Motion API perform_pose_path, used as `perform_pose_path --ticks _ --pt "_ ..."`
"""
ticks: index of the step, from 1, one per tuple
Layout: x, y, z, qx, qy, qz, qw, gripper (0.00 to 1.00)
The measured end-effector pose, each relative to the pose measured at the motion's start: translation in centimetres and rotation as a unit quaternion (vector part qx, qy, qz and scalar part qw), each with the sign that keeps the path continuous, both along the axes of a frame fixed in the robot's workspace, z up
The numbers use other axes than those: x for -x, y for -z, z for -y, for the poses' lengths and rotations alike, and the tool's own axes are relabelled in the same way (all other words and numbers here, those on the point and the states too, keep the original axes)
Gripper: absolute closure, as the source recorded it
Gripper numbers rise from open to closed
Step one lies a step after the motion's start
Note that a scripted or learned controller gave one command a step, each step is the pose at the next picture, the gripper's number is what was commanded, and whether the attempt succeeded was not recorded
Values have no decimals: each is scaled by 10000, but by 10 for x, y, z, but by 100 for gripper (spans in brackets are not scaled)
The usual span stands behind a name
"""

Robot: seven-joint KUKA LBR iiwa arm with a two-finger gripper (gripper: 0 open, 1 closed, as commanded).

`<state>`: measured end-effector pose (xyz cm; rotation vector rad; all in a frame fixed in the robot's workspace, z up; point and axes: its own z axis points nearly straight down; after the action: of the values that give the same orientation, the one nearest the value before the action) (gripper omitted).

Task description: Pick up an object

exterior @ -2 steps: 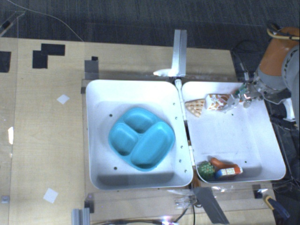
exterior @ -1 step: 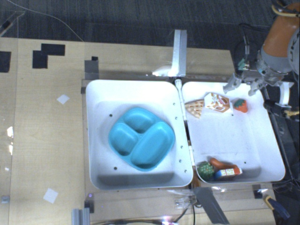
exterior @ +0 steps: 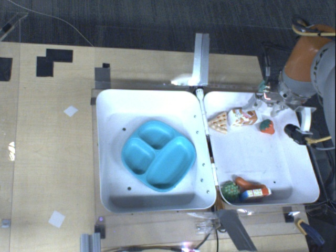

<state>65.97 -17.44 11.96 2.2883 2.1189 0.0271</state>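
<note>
The right bin (exterior: 294, 167) holds several toy foods. Along its far side lie a tan waffle-like wedge (exterior: 219, 122), a white and orange packet (exterior: 243, 117) and a small red strawberry (exterior: 267, 127). At its near edge sit a green broccoli-like piece (exterior: 229, 190), an orange carrot-like piece (exterior: 247, 183) and a small bottle with a blue end (exterior: 255, 193). My gripper (exterior: 262, 99) hangs over the bin's far right corner. It is just above and right of the packet and just behind the strawberry, and I see nothing held in it.
A blue divided plate (exterior: 158, 155) lies in the left bin (exterior: 113, 119). A metal post (exterior: 201, 56) rises behind the divider between the bins. The arm's grey and orange wrist (exterior: 307, 62) and black cabling (exterior: 296, 134) overhang the right bin's right wall.
</note>
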Motion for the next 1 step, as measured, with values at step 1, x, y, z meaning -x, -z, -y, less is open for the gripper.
perform_pose_path --ticks 1 --pt "23 11 14 11 -225 134 9997 0"
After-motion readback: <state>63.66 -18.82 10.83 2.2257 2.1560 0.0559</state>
